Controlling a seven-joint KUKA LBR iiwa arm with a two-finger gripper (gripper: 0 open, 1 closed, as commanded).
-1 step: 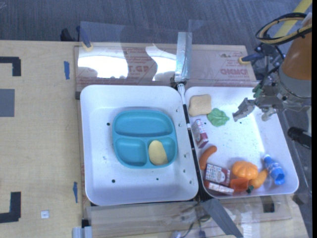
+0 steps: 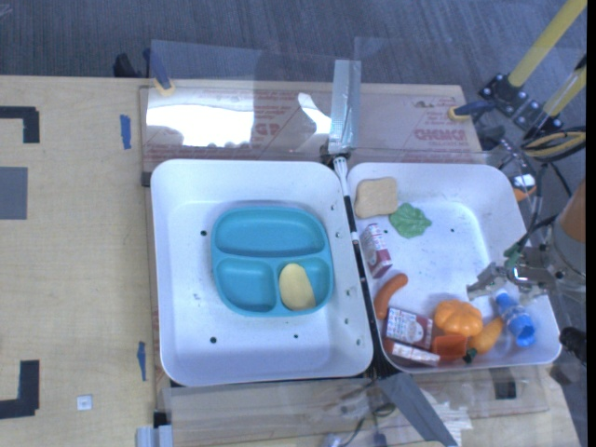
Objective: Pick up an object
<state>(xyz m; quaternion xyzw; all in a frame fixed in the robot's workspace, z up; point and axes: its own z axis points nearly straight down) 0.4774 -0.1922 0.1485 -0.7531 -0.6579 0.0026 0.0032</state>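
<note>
My gripper (image 2: 509,283) hangs over the right edge of the right bin (image 2: 438,250), fingers spread open and nothing between them. Just below it lies a blue bottle (image 2: 517,322). Beside that are an orange bell pepper (image 2: 457,318), a small carrot (image 2: 486,336) and a red carton (image 2: 408,330). A sausage (image 2: 389,292) and a small can (image 2: 375,250) lie near the bin's left wall. A slice of toast (image 2: 376,196) and a green lettuce leaf (image 2: 410,220) sit at the back.
The left bin (image 2: 186,277) holds a blue divided plate (image 2: 270,250) with a yellow potato-like piece (image 2: 297,287) in its lower right compartment. A clear panel (image 2: 279,110) stands behind both bins. Cables and a yellow pole (image 2: 549,35) crowd the far right.
</note>
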